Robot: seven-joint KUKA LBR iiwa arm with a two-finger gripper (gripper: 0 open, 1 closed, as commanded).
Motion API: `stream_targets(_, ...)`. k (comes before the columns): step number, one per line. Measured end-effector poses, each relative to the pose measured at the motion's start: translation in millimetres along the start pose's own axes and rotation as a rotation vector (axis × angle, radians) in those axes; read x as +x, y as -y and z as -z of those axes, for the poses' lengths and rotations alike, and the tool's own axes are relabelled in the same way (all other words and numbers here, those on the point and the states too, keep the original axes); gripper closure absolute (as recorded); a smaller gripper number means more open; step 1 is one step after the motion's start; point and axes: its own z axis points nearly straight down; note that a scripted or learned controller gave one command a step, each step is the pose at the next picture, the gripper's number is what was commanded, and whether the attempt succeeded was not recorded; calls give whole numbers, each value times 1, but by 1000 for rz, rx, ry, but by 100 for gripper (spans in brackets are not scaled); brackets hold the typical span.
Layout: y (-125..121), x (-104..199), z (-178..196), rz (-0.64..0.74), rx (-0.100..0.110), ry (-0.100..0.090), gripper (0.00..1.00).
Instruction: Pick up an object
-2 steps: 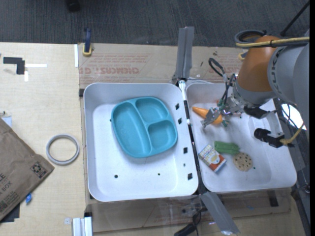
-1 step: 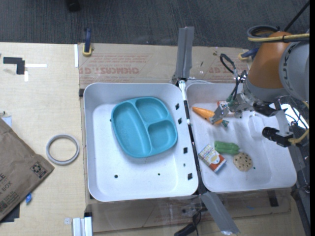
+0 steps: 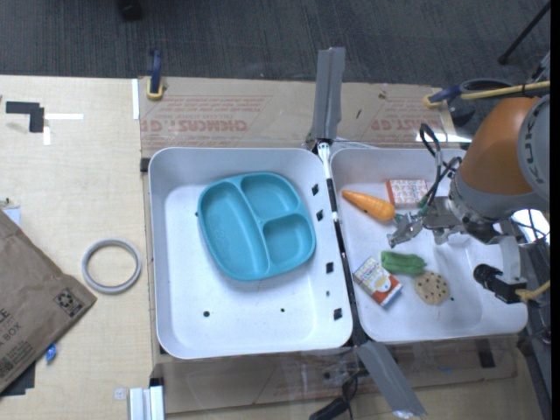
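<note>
Bench: left bin [image 3: 175,234] holds blue plate [image 3: 255,226]; right bin [image 3: 464,318] carrot [image 3: 368,204], cookie [image 3: 431,288].

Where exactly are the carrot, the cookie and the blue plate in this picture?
carrot [image 3: 368,204], camera view, middle of its orange body, in the right bin.
cookie [image 3: 430,288], camera view, centre of its round top, right bin.
blue plate [image 3: 229,254], camera view, its rim at the lower left, left bin.
</note>
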Motion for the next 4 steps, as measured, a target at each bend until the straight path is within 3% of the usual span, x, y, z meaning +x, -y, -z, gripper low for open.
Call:
stream_targets(1, 10, -30, 100, 164, -3, 3, 0)
stream_targets(2, -57, 4, -14, 181, -2, 2, 0)
stream_targets(3, -104, 27, -13, 120, 3, 2, 0)
stream_targets(4, -102, 26, -5, 124, 10, 4, 100)
